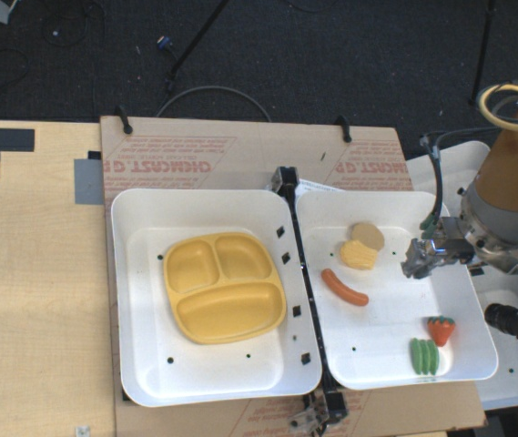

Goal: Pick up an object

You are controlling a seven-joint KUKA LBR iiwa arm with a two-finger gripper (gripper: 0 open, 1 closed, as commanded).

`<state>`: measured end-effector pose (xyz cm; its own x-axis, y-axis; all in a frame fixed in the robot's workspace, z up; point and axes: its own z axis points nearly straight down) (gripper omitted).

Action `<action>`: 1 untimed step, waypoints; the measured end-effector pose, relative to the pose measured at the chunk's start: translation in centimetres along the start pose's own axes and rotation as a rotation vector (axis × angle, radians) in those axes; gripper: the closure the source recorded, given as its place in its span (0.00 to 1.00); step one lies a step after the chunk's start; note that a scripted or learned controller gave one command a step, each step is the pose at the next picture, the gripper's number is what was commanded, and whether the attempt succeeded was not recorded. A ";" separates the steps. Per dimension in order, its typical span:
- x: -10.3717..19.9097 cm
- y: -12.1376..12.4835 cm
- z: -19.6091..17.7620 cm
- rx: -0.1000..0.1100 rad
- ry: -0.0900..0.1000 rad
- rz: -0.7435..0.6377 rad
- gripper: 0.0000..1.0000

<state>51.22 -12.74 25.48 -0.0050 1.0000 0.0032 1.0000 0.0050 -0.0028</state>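
Observation:
The right bin (395, 371) holds several toy foods: a tan round piece (367, 236), a yellow wedge (359, 257), an orange-red sausage (344, 288), a red strawberry-like piece (441, 330) and a green pod (425, 356). My gripper (418, 263) hangs over the right side of this bin, to the right of the yellow wedge and apart from it. Nothing shows between its tips. The grey arm with its orange band (504, 167) reaches in from the right.
The left bin (140, 244) holds a yellow divided plate (224, 286). A black divider (299, 280) runs between the two bins. Cardboard (231, 157) lies under them, and a wooden bench top (31, 289) spreads out to the left.

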 end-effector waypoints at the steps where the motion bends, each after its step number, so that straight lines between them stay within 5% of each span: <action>1: 5.4 1.1 1.4 0.002 0.000 0.000 1.00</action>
<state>52.26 -7.32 24.14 -0.0051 1.0000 0.0031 1.0000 0.0051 -0.0050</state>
